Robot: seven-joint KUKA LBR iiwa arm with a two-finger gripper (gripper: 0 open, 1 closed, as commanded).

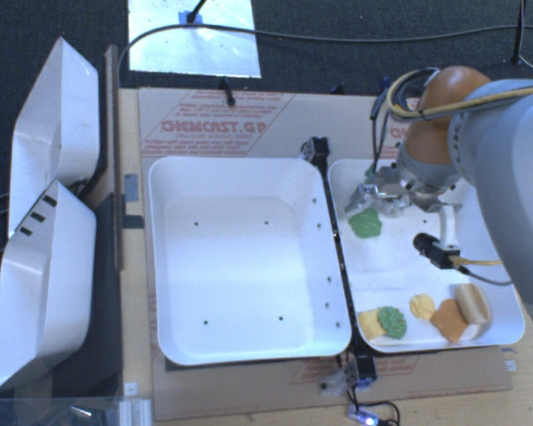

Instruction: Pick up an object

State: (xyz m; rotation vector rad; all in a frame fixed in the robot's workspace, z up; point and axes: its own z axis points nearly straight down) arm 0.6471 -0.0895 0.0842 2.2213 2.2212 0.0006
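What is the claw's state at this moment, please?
Claw: just above the green object in the right bin; open or shut cannot be told.

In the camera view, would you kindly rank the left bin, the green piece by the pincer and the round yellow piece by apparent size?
1. Left bin, far the largest.
2. Green piece by the pincer.
3. Round yellow piece, only slightly smaller.

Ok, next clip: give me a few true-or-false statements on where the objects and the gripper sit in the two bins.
1. The gripper is over the right bin. True.
2. A green object lies just below the gripper. True.
3. The food-like pieces sit in the left bin. False: the yellow piece, orange piece and bun-like piece lie along the right bin's near edge.
4. The gripper has lifted the orange piece. False: that piece rests on the bin floor, apart from the gripper.
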